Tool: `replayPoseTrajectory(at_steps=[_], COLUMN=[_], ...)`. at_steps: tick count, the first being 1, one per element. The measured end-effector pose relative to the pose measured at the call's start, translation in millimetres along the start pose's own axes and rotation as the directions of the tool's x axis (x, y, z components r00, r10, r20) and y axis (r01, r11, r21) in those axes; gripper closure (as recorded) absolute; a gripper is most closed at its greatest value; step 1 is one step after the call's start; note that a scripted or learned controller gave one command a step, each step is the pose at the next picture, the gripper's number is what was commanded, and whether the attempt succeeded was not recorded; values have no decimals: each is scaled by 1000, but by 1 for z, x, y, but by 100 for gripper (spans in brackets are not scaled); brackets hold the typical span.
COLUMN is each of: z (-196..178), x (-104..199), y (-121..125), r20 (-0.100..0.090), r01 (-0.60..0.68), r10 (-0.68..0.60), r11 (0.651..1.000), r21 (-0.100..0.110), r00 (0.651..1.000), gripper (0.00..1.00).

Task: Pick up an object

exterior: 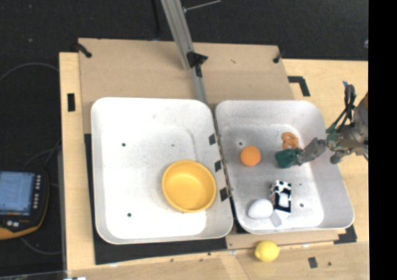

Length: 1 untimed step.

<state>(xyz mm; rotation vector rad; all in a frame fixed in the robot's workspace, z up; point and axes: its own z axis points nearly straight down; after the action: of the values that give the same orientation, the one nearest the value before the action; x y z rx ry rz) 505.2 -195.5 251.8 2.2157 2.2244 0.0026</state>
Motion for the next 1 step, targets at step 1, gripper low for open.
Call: replayPoseTrajectory(at_steps=[1], z=[0], x=[0], y=[0], r20=[0], r01=[-1], r10=[1], r11=[1000], r21=[-1], r00=[1000], gripper=[0])
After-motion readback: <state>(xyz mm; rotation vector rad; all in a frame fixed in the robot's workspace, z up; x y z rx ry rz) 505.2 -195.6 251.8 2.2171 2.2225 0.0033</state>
